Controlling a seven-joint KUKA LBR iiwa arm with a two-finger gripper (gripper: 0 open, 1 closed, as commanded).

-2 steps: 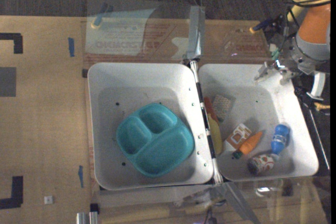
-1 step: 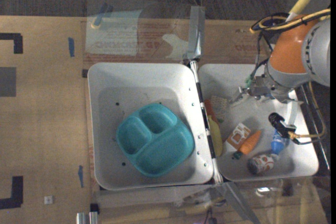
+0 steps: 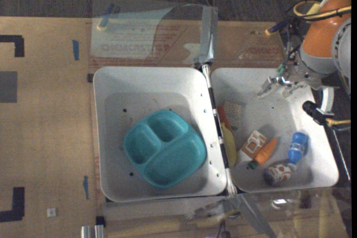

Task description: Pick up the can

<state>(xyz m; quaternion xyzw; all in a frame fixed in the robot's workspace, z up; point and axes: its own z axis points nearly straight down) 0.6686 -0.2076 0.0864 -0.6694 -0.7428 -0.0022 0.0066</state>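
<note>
Jaws (image 3: 273, 85) look apart, nothing betw. them, hovering over right bin (image 3: 245, 78) near its back edge. Can (image 3: 279, 173) lies on its side by the bin's front edge, untouched, just beside blue bottle (image 3: 297, 147) and carrot (image 3: 265, 151). No grasp yet; reach, close, lift all left.

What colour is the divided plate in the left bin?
The divided plate is teal, a blue-green; the camera view from above shows it clearly.

Divided plate (image 3: 164, 147) in left bin (image 3: 106, 86), can (image 3: 279, 173) in right bin (image 3: 326, 167)
</note>
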